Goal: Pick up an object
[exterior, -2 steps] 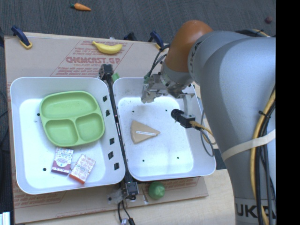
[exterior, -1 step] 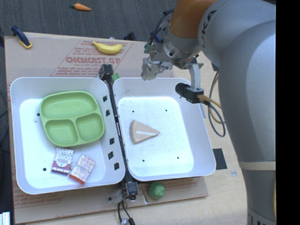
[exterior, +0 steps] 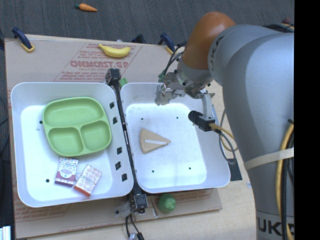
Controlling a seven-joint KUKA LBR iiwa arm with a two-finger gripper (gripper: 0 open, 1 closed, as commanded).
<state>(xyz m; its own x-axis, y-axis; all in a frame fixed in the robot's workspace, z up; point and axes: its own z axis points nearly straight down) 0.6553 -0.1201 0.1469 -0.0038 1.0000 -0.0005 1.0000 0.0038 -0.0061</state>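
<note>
I cannot tell the pincer state; it sits at the right bin far rim. Descending there risks striking the wall, missing the wedge.

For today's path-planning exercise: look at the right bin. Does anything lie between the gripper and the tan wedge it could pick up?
Nothing visible does. The gripper sits over the far edge of the right bin, and the tan wedge lies alone mid-bin. Only bare white floor lies between them.
</note>
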